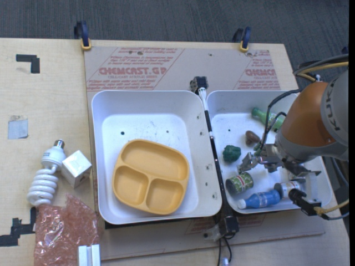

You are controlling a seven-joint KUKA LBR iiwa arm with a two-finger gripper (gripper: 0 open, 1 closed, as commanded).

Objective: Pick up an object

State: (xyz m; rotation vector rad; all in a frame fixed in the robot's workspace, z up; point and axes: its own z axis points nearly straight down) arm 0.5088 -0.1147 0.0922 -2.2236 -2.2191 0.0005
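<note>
Camera view looks down on a surface carrying two white bins side by side. Left bin [105, 148] holds a yellow divided tray [151, 176] lying flat toward its near edge. Right bin [222, 107] holds the loose pieces: a dark green lump [232, 152] near its left wall, a small green can [239, 183] lying on its side just nearer than that, a blue bottle [260, 199] lying along the near wall, a brown object [253, 137] toward the middle, and a green bottle [265, 115] toward the far side, partly behind the arm.

The gripper [260, 160] hangs low over the middle of the right bin, between the brown object and the green can, with the grey and orange arm [308, 121] reaching in from the bin's right edge. Whether the jaws stand wide or narrow cannot be told from this angle; the metal parts at the wrist blur together, and nothing is seen held between them.

By the look of it the step in hand is the descent onto a target, with no grasp made yet. The green can and the brown object both lie close by. The next move likely calls for settling over one piece alone, closing squarely across it, and lifting clear of the neighbours crowded along the near wall.

Outside the bins, a spiral light bulb [45, 176] and a white cube [76, 167] lie at the surface's left edge.
</note>
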